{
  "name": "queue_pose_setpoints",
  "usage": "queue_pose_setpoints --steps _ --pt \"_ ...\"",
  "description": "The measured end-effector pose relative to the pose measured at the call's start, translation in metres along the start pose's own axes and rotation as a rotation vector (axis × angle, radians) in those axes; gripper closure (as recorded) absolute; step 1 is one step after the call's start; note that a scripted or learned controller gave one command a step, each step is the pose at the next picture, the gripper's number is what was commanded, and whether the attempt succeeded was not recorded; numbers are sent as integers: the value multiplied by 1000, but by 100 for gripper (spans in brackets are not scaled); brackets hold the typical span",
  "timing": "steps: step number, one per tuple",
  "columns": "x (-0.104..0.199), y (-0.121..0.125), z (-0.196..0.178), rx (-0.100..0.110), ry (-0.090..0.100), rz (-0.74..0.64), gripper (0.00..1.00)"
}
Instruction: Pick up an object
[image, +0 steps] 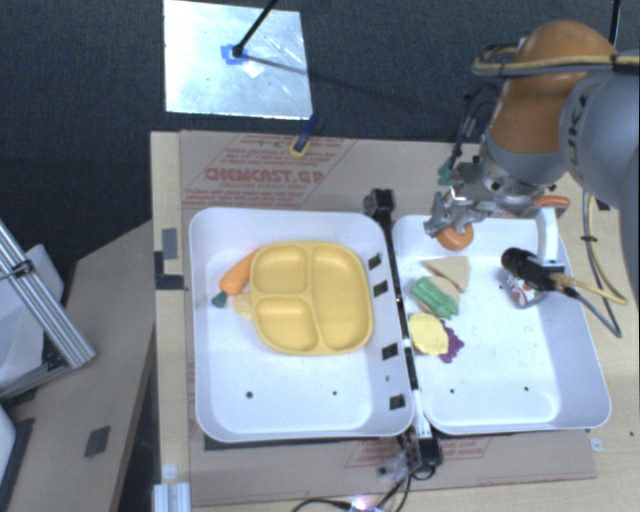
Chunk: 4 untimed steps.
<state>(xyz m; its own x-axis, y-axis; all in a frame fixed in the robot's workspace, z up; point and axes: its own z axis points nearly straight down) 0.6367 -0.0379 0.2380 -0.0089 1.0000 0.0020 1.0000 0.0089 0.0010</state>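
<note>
Orange piece (458, 238) sits at the far left corner of the right bin (520, 400), just under the gripper (452, 216); whether it is pinched cannot be told. The left bin (290, 415) holds a yellow tray (305, 297) with a carrot (236, 273) at its left edge. Nearer in the right bin lie a sandwich wedge (449, 270), a green piece (435, 297) and a yellow piece (428, 333).

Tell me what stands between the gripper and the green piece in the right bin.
Nothing visible does. The gripper sits over an orange piece at the right bin's back; the green piece lies nearer the camera, with a tan wedge between them, lying flat.
</note>
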Motion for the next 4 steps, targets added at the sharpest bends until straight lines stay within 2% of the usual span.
queue_pose_setpoints --steps 2,3,4 --pt "78 -34 23 2 -1 1 100" --pt "80 -24 18 -1 -1 3 100" --pt "86 -31 5 -1 -1 2 100"
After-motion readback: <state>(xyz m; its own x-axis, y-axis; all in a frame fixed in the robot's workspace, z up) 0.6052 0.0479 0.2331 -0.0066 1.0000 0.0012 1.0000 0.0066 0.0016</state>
